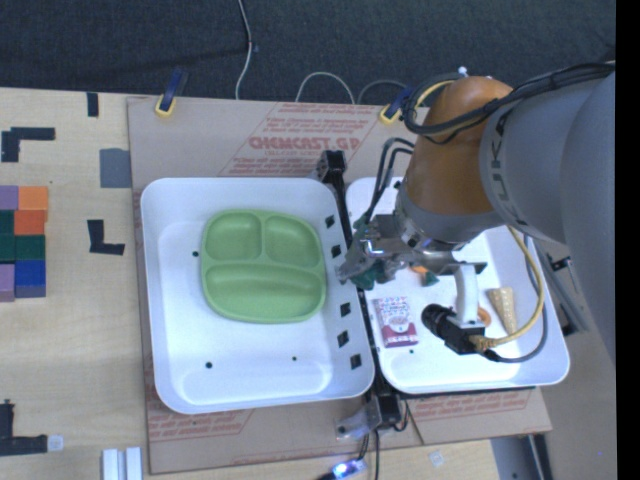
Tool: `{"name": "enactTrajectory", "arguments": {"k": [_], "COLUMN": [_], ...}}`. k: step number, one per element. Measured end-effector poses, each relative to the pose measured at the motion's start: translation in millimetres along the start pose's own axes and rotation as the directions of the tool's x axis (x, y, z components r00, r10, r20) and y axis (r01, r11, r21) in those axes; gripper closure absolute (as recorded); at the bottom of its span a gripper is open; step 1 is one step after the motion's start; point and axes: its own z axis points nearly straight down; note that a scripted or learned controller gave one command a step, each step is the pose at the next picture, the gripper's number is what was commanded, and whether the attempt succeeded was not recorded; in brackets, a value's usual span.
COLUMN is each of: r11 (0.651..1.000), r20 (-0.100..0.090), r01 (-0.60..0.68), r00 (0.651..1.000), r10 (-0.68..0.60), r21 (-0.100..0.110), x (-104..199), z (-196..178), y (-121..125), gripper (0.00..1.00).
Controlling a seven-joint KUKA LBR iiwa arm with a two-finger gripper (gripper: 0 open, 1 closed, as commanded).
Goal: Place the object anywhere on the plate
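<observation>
The gripper is hovering at the bins' divider; finger state unclear. Green plate is lying left, pink packet just below.

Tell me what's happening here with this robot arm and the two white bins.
A grey robot arm reaches in over the right bin, its gripper low near the divider between the bins. Small items lie in that bin: a pink-labelled packet and a cone-shaped piece. The green sectioned plate sits in the left bin, nothing on it yet.
</observation>
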Motion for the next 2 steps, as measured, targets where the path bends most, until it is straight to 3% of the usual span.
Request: {"name": "enactTrajectory", "arguments": {"k": [2], "r11": [1.000], "r20": [0.001], "r01": [0.003], "r00": [1.000], "r10": [-0.003], "r21": [0.000], "x": [108], "z": [15], "y": [8], "gripper": [1.00]}}
